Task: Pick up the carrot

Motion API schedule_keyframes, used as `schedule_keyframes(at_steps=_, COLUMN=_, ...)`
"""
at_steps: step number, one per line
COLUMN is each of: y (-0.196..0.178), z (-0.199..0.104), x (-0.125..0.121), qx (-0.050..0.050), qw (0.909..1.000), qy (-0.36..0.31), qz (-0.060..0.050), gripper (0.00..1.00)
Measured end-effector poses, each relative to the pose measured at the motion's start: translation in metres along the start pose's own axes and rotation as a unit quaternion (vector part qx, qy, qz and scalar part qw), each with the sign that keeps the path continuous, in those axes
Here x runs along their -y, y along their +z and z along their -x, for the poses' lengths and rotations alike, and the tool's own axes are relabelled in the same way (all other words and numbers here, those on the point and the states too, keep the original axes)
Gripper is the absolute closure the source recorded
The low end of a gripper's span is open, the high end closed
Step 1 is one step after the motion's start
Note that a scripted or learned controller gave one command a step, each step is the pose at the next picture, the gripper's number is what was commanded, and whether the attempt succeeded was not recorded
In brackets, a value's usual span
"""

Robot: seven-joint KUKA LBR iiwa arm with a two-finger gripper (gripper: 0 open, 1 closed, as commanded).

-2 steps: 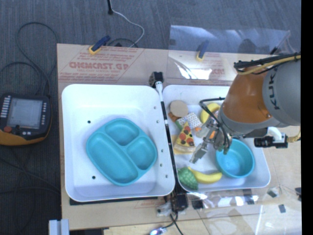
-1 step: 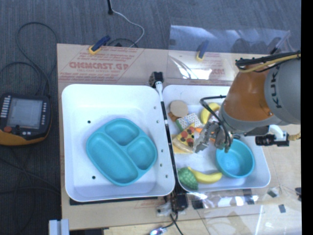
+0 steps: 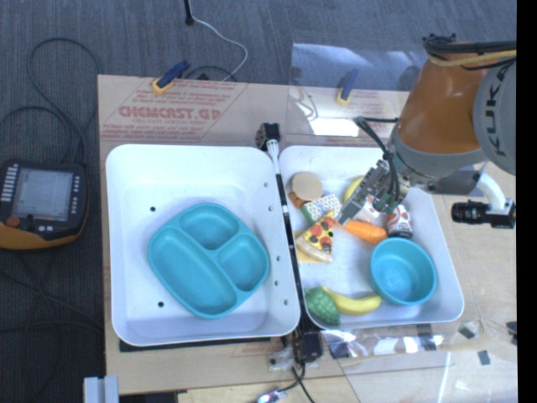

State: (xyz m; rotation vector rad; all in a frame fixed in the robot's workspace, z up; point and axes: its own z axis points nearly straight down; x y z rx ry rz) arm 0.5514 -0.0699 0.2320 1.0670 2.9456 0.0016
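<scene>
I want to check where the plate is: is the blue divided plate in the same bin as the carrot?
No, the plate lies in the left bin, while the carrot lies in the right bin.

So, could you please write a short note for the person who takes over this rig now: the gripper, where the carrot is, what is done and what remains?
Gripper: low in the right white bin, just above the left end of the small orange carrot; its grip state is unclear.
Carrot: lying flat on the bin floor, beside the pizza slice toy and above the round blue bowl.
Left bin: holds the blue divided plate.
Done: the arm is over the carrot.
Left: grasp the carrot and lift it.
</scene>
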Motion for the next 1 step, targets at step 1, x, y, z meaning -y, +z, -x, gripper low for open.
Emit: schedule_keyframes(at_steps=1, y=0.1392, z=-0.0265, x=0.0672, qx=0.003, qw=0.9998, qy=-0.017, qz=0.002, gripper=1.0)
